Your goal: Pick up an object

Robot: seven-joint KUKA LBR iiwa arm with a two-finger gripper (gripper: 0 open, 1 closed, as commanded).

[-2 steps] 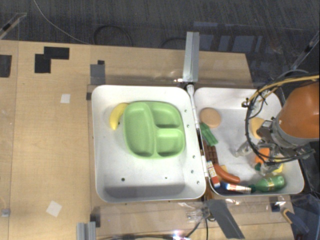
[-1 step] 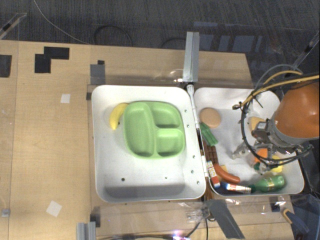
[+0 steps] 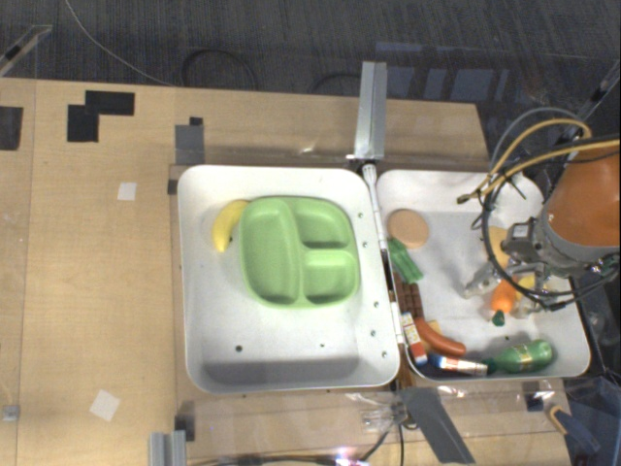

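We look down on a wooden bench [image 3: 87,289] bearing two shallow white bins. The left bin [image 3: 209,357] holds a green divided tray [image 3: 296,250], with a yellow banana [image 3: 227,224] tucked against the tray's far-left edge. In the right bin [image 3: 441,197], taking the tray as our landmark, a round tan disc [image 3: 408,227] lies just right of it, past the shared bin wall. Nearer the camera from the disc, a green strip-like item [image 3: 404,261], a brown bar [image 3: 411,304] and a red sausage-like piece [image 3: 437,337] run along that wall. A marker-like object [image 3: 456,364] and a green bottle [image 3: 522,356] lie along the front wall.

The arm [image 3: 580,207], orange-banded, reaches into the right bin's far side from the tray. Its gripper [image 3: 505,289] sits low over an orange carrot-like toy [image 3: 502,300]. We cannot tell how its fingers stand, nor whether they touch the toy.
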